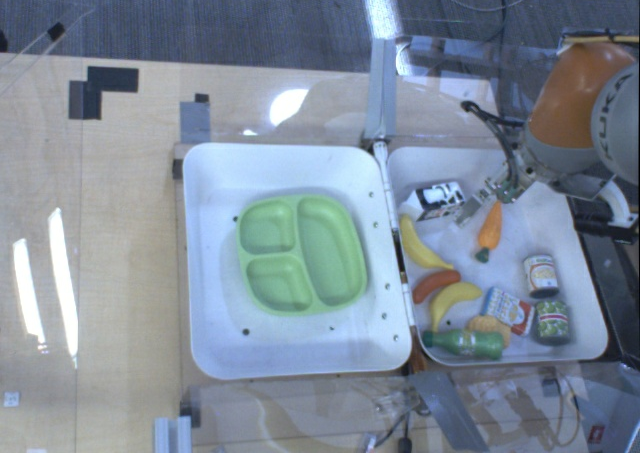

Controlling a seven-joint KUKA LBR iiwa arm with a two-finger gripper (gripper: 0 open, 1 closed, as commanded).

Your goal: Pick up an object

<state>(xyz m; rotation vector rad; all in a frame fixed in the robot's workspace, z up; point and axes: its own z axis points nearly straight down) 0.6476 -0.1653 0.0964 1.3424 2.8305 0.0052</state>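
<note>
Orange carrot (489, 229) in right bin (585, 336), just beside claw (478, 206) | claw small, blurred; grip unreadable, nothing seen held | green bottle (463, 343) at front wall | arm (585, 111) cut off right

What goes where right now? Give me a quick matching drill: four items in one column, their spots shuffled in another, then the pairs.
Items:
1. green divided tray
2. carrot
3. green bottle
4. two cans

Spots:
A. front edge of the right bin
B. far half of the right bin, just below the gripper
C. middle of the left bin
D. right side of the right bin

Pairs: 1-C, 2-B, 3-A, 4-D
</note>
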